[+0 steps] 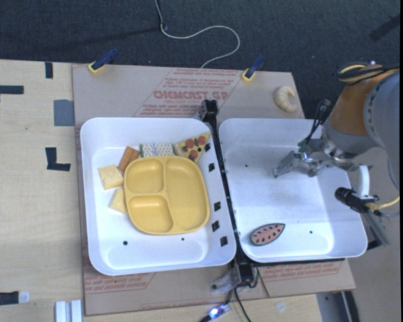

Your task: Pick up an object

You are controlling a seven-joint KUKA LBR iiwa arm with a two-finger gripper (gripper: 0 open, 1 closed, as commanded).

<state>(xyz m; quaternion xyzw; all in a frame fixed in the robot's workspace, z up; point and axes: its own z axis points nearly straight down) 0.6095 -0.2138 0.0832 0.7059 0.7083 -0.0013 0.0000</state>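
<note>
In the right bin (336,247), a small oval piece (266,234), pink with a brown rim and dark spots, lies flat near the front wall. My gripper (282,168) hangs over the middle of this bin, pointing left, above and slightly right of the oval piece and well apart from it. Nothing shows in its grasp. The left bin (101,247) bears a yellow divided plate (166,194). Several small food pieces lie along the plate's left and far sides, among them a pale cracker (110,176) and a pizza-like slice (193,145).
A beige curled item (286,98) lies on the cardboard behind the right bin. Two clamps (103,60) (253,66) pin the cardboard's far edge. The grey arm with its orange band (352,109) comes in over the right bin's right wall.
</note>
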